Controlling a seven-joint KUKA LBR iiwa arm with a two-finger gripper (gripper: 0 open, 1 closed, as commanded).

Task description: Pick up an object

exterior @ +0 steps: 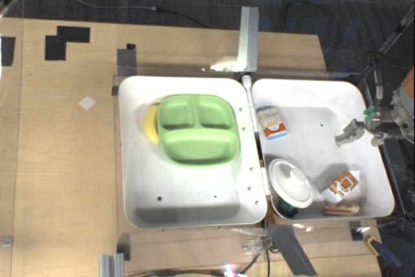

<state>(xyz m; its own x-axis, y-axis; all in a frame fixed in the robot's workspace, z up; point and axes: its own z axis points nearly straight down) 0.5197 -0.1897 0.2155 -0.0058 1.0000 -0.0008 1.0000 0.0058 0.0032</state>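
Matt green plastic tray (pixel 196 128), glossy white bins (pixel 188 207), pale wood bench (pixel 58 159)

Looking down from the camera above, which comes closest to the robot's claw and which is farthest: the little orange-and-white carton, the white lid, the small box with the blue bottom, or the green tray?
From the gripper at the right bin's right edge:
1. Orange-and-white carton, right bin, front right.
2. White lid and blue-bottomed box, both on the right bin's left side, too close to call.
3. Green tray, left bin, farthest.

A: What sits in the left bin (pixel 133 159)?
B: A divided tray (pixel 196 128), with a banana (pixel 150 124) touching its nine o'clock edge.
A: And the right bin (pixel 337 91)?
B: A carton (pixel 271 122) at ten o'clock, a cup (pixel 290 185) at seven, a packet (pixel 343 185) at five.
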